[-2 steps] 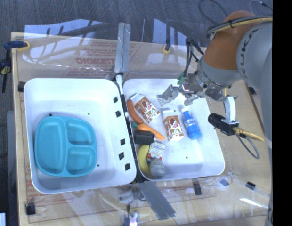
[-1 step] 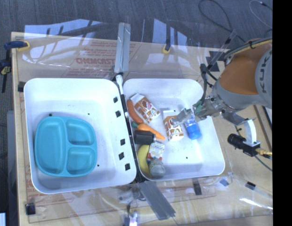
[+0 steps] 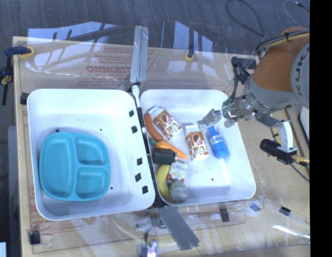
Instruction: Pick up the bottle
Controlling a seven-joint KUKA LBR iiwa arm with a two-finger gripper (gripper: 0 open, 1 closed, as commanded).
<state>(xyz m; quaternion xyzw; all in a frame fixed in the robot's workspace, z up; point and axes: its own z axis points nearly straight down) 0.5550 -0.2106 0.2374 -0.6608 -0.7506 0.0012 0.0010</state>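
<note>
- Two white bins sit side by side on the tabletop (image 3: 59,218); the left bin (image 3: 43,103) holds a blue divided plate (image 3: 75,166).
- The right bin (image 3: 238,167) holds cartons, a carrot (image 3: 171,149), a banana and the blue bottle (image 3: 217,143), lying near its right wall.
- The tool (image 3: 215,116) hangs just above the bottle's upper end, fingers apart, holding nothing.
- A good grasp probably means closing across the bottle's width, clear of the small carton (image 3: 197,145) beside it.
</note>
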